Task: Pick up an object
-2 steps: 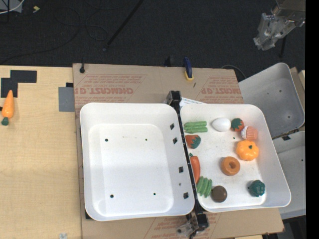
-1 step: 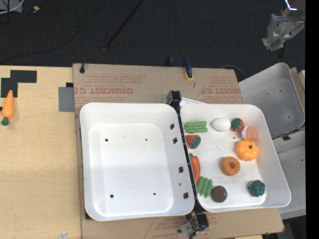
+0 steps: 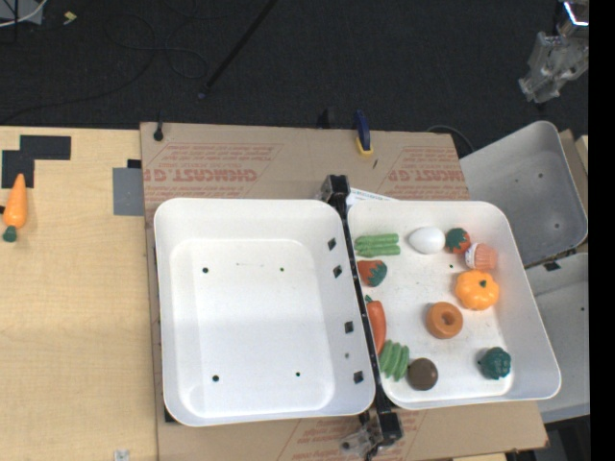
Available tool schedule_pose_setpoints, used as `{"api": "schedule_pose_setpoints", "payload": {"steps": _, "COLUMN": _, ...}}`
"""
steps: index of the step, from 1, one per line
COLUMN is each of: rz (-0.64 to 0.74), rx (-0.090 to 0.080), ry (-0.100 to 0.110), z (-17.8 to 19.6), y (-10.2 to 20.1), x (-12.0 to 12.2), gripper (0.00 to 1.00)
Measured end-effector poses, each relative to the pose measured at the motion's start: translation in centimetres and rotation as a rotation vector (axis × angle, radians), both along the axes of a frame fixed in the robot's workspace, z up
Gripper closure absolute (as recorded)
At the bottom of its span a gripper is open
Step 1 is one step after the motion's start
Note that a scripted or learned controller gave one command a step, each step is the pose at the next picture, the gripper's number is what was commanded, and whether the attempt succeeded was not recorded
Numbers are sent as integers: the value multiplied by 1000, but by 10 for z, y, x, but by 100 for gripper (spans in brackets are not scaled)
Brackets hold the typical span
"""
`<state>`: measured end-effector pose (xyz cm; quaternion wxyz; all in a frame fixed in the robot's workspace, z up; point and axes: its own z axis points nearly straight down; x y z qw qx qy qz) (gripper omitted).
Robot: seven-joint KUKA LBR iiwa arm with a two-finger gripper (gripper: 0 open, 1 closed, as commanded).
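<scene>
A dark floor strewn with black cables runs across the top, and below it lies a pale wooden bench (image 3: 67, 353) with a brown cardboard sheet (image 3: 250, 166) under the two bins. The left white bin (image 3: 178, 392) is the largest thing, its rim touching the right white bin (image 3: 533, 353) along a row of black clips. A grey metal plate (image 3: 533, 185) lies tilted just beside the right bin's far corner. The gripper (image 3: 553, 63) hangs well above and beyond the right bin, over the dark floor near the upper right corner, apart from every toy; it is small and blurred, so whether it is spread or pressed together cannot be told, and nothing is seen in it. All the things to pick lie in the right bin. An orange toy pumpkin (image 3: 478, 290) sits near the middle-right, with a brown doughnut (image 3: 444, 320) just beside it, nearer the front. A red toy vegetable (image 3: 376, 325) lies against the left wall, a green ridged piece (image 3: 393, 359) below it and a dark brown ball (image 3: 422, 374) touching that. A green bean pod (image 3: 377, 246) and a white egg (image 3: 426, 240) lie along the far side, next to a red-and-green strawberry (image 3: 457, 239) and a pink-and-white piece (image 3: 481, 255). A teal broccoli (image 3: 495, 362) sits alone near the front right. A toy carrot (image 3: 13, 207) lies on the bench far left, and a blue clamp (image 3: 363, 133) grips the cardboard's far edge.
</scene>
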<state>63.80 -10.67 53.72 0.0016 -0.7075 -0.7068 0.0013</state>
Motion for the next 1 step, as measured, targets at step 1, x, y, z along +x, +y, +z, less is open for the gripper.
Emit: {"api": "schedule_pose_setpoints", "payload": {"steps": 1, "rz": -1, "rx": -2, "ry": -2, "z": 0, "y": -31, "x": 6, "gripper": 100}}
